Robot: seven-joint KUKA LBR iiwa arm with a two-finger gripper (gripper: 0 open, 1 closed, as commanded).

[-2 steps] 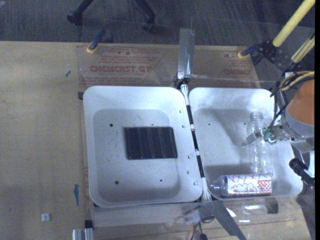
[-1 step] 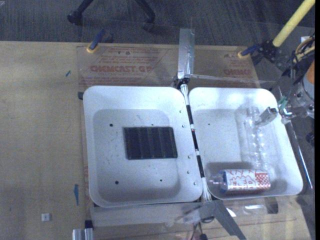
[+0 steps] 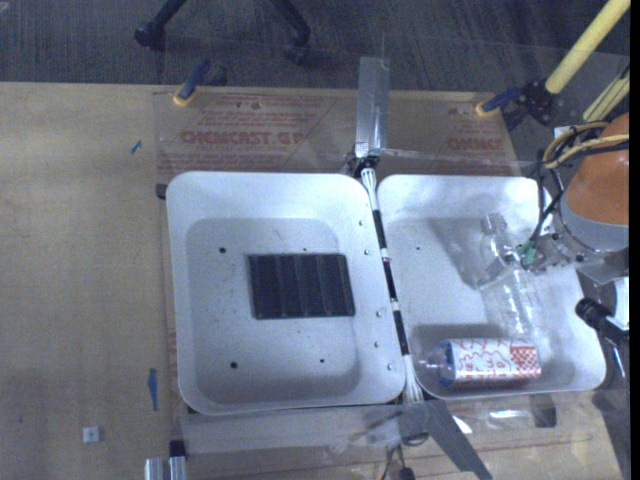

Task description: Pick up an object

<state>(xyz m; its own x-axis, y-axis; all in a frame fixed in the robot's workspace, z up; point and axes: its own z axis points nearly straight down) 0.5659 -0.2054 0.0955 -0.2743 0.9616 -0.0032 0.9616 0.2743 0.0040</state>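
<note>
1. You had the dark ridged slab lying flat at the middle of the left bin.
2. To the right of that slab, in the right bin, a red-and-white patterned bottle lay on its side against the near wall.
3. Above the bottle, something clear rested beside the arm.

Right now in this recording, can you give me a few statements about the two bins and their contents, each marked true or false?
1. A dark ribbed rectangular pad lies in the left white bin. True.
2. A red-and-white patterned cylindrical bottle lies on its side in the right white bin. True.
3. The patterned bottle stands upright in the left bin. False: it lies flat along the right bin's near edge.
4. The clear plastic bottle sits on the dark pad. False: it is in the right bin.
</note>
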